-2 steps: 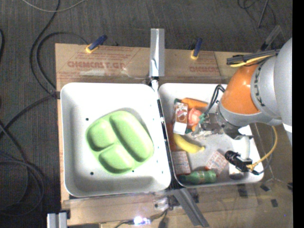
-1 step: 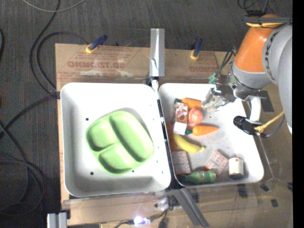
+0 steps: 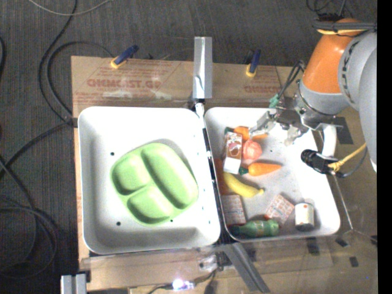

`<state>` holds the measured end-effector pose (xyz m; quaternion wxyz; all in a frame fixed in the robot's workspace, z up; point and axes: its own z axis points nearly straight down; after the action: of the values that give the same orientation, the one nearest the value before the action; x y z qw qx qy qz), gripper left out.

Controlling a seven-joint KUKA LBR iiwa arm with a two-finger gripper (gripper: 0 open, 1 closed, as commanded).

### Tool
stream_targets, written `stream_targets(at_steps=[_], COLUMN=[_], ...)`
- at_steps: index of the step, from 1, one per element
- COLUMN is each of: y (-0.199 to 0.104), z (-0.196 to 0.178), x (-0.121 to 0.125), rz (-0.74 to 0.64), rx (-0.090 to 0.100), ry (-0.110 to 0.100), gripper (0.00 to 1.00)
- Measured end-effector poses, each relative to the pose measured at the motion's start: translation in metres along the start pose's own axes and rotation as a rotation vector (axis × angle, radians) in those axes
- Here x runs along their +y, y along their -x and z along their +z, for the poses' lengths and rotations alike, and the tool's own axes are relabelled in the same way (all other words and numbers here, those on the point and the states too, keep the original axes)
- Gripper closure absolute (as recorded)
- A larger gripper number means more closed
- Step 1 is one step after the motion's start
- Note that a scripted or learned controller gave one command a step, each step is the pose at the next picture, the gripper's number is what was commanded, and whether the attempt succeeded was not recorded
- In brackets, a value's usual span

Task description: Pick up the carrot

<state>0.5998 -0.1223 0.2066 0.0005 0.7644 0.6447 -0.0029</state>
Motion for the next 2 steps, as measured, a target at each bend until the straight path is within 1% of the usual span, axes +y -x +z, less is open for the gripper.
stream_targets(at_steps=[1,2], y=[0.024,0.045], z=[0.101,0.116], x=[0.041,-0.008], rz=[-0.205,-0.099], rx=[0.001,0.001], ry=[0.001,0.017], gripper=[0.0,0.0])
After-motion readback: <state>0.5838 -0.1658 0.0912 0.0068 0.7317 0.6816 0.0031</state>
